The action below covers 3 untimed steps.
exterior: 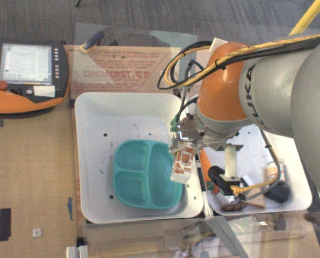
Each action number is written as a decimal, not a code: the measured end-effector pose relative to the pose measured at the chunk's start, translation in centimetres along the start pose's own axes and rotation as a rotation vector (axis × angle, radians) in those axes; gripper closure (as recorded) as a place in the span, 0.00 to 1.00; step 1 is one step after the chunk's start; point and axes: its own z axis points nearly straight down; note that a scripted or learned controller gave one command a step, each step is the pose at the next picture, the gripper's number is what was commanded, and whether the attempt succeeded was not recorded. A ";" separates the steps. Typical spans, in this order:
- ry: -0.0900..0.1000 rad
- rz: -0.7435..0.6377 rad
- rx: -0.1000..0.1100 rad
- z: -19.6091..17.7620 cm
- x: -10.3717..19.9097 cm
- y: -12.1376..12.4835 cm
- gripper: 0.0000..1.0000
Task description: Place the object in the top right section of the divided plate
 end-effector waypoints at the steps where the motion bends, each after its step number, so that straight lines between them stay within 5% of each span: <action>1: 0.001 0.002 0.000 -0.9 0.0 0.1 1.00; 2: 0.002 0.004 0.000 -1.9 -0.1 0.2 1.00; 3: -0.002 0.031 0.001 6.4 2.6 -4.3 1.00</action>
